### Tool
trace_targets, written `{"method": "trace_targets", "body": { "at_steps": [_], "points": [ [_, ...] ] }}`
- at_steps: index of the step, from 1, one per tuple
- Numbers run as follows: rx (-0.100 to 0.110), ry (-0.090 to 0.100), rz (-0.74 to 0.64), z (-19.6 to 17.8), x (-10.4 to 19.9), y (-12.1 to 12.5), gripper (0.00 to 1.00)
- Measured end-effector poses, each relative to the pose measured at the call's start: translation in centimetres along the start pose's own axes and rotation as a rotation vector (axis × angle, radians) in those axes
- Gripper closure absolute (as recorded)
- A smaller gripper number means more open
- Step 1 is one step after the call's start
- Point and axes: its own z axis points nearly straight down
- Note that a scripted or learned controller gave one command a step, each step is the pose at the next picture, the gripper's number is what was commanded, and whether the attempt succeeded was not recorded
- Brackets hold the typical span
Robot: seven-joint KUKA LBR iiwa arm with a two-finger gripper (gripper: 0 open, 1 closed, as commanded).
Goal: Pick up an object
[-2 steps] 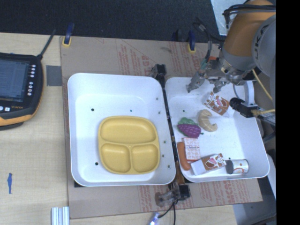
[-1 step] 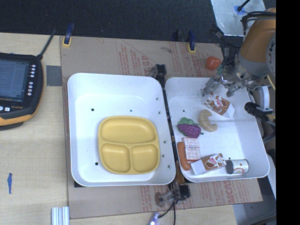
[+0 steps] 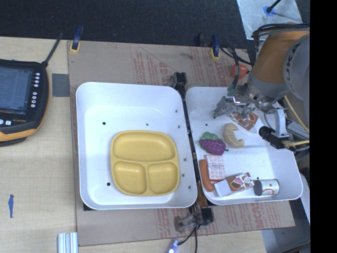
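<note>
In the right bin [image 3: 281, 165] lie a purple toy grape bunch [image 3: 212, 143], a tan croissant [image 3: 233, 135], a red-and-white packet [image 3: 246, 121], an orange sausage-shaped toy [image 3: 205, 175], a pink-printed card [image 3: 215, 167], a brown-and-white box [image 3: 239, 184] and a small can [image 3: 267, 187]. My gripper [image 3: 236, 111] hangs over the far part of this bin, just above the packet and the croissant. It is open, and nothing sits between its fingers. The arm's wrist covers the bin's far right corner.
The left bin [image 3: 92, 141] holds a yellow divided plate [image 3: 145, 162]. A handheld control pendant [image 3: 18, 99] lies on the bench at the far left. Clamps and cables sit along the cardboard's far edge and between the bins at the front.
</note>
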Motion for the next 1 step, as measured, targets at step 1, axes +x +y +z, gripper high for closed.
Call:
{"method": "trace_targets", "body": {
  "at_steps": [1],
  "points": [
    [-0.021,-0.007,0.000,1.61,-4.15,1.39,0.00]
  ]
}}
